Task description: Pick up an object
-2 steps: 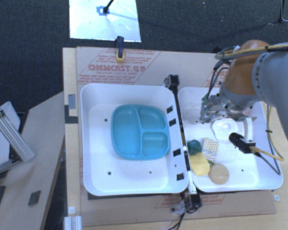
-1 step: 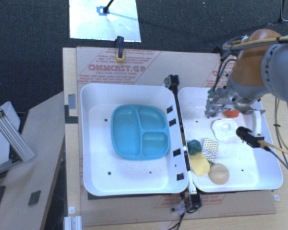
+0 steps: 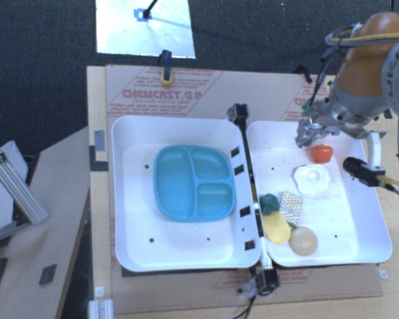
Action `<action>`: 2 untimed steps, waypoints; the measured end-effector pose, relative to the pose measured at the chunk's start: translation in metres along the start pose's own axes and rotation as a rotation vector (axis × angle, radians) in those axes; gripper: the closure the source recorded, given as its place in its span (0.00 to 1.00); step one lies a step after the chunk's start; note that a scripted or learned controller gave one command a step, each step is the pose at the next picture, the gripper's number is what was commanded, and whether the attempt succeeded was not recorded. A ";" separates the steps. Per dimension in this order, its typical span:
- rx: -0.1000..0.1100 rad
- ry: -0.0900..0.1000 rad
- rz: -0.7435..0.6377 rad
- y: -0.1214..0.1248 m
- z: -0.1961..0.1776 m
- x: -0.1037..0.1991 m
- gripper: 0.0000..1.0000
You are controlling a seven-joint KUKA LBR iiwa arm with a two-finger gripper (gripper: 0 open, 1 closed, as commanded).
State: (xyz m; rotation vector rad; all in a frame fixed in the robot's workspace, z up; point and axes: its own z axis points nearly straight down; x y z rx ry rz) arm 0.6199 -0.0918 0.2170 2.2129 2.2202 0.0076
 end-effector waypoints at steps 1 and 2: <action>0.001 0.000 0.000 -0.003 -0.051 -0.005 1.00; 0.007 0.003 -0.006 0.001 -0.033 0.045 1.00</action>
